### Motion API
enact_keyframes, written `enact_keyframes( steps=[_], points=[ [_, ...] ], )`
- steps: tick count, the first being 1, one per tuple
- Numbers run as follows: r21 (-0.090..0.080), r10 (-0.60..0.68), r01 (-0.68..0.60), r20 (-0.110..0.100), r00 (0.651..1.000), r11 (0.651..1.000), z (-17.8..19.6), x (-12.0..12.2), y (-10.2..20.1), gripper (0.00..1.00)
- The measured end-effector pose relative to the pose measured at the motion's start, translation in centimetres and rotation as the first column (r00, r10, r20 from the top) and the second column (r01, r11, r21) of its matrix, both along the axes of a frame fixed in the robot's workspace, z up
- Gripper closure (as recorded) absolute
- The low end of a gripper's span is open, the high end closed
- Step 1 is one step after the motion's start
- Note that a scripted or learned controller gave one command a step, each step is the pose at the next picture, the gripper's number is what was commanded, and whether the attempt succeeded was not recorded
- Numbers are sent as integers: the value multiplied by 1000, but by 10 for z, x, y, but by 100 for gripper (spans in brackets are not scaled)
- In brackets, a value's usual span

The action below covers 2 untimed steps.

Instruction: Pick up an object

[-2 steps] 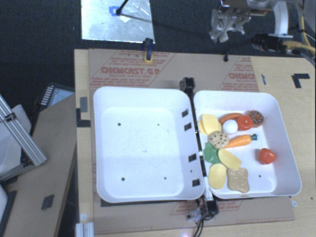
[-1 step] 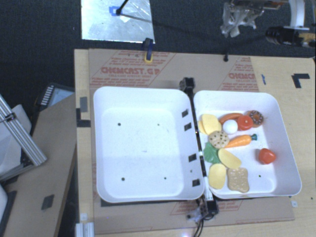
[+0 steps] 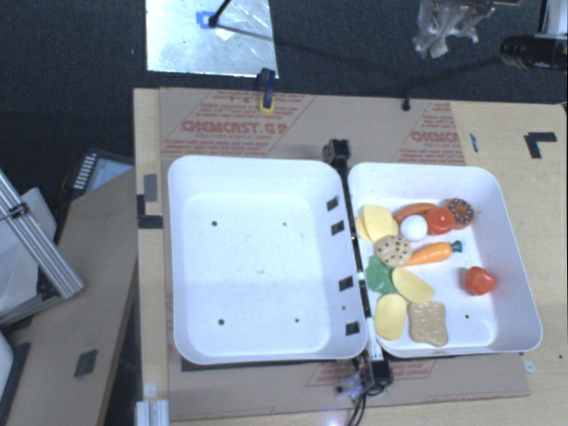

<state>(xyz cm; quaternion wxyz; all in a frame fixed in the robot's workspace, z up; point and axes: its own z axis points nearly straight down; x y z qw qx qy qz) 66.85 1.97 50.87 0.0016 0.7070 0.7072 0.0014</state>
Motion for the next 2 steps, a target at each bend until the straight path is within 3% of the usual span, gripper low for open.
enact_keyframes(
  steps=[1,2],
  points=[
    [0,0,0,0,1000,1000,22,0,-14,100],
    [-1,-2,2,-1,1000,1000,27,-9,-75,100]
  ],
)
